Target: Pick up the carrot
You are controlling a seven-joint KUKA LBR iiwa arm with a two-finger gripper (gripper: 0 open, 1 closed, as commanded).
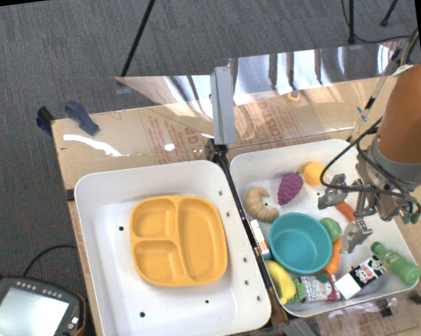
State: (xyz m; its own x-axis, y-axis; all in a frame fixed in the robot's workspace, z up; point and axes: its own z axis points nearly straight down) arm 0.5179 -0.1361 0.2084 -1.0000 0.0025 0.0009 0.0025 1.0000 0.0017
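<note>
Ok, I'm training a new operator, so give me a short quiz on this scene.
1. True or false: the yellow plate lies in the left bin.
2. The bowl in the right bin is: A) red B) teal C) white.
3. Which bin is the hand over?
Key: 1 true; 2 B; 3 the right bin.

Gripper [347, 218] over right bin [272, 164], apparently open, beside carrot [335, 255].
</note>
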